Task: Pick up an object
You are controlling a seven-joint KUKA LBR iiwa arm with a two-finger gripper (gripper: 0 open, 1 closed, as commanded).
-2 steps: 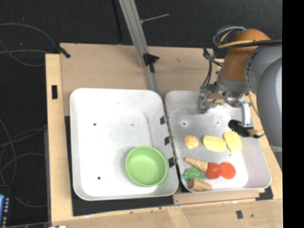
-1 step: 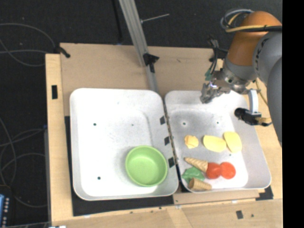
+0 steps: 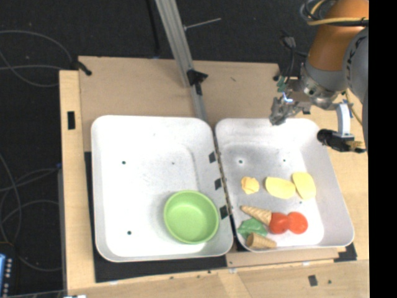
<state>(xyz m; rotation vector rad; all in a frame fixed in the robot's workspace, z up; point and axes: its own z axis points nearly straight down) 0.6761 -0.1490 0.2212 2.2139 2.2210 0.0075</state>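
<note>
Camera view: claw (image 3: 280, 115) hangs over the right bin's (image 3: 329, 166) far rim, grip state impossible to tell; yellow pieces (image 3: 280, 187), tomato (image 3: 289, 223) and cone (image 3: 256, 214) lie inside, nearer the camera.

No words, numbers, labels or signs can be read anywhere here. Nothing is written on the bins, the bench or the arm.

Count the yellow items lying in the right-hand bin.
3, in a row across the middle of the right bin: a small yellow piece on the left, a larger one in the centre, another on the right.
</note>
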